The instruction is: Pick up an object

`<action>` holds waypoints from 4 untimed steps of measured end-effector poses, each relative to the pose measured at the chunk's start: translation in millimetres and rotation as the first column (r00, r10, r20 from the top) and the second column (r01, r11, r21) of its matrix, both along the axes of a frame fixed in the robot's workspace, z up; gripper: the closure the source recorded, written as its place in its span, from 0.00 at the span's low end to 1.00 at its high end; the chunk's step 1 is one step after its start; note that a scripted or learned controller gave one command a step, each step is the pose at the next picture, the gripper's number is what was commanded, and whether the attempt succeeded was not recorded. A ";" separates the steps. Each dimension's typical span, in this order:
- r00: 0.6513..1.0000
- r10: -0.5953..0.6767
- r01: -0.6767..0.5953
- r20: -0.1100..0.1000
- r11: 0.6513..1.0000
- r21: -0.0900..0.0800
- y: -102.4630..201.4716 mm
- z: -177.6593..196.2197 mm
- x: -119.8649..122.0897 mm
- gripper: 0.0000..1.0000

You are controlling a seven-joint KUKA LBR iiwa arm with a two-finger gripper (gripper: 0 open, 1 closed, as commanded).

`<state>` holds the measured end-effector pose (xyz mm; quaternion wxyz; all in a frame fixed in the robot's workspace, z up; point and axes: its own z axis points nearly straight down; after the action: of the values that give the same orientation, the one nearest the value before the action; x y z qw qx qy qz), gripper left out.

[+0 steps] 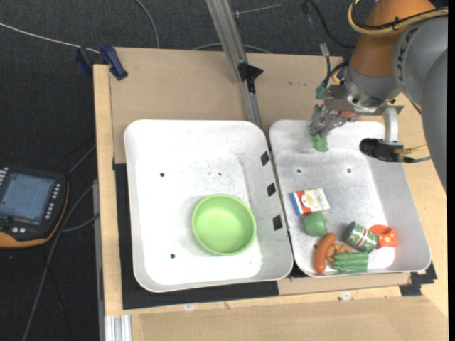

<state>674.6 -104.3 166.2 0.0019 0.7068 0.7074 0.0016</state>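
White bins (192, 144) on tan tabletop (178, 84); lime-green bowl (223, 224); red, white and blue carton (310, 201); small green piece (320, 143) under grey end effector (322, 126); orange-banded arm (387, 27).

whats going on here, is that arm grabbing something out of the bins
The grey arm reaches in from the right, and its claw is down at the far end of the right bin, right over a small green object. Whether it actually grips the object is unclear. The other items, a small carton, a can and toy food, sit piled at the near end. The left bin holds a green bowl.
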 end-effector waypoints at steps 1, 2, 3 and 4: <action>1.000 0.000 0.000 -0.001 1.000 0.000 -3.4 43.6 -1.6 1.00; 1.000 0.000 0.000 -0.002 1.000 0.000 -3.3 78.4 -1.0 1.00; 1.000 0.002 -0.002 -0.004 1.000 0.001 44.8 70.2 -28.4 1.00; 1.000 0.003 -0.003 -0.003 1.000 0.002 89.9 77.8 -53.4 1.00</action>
<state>621.2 -14.4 244.0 0.0001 0.7057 0.7085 0.0010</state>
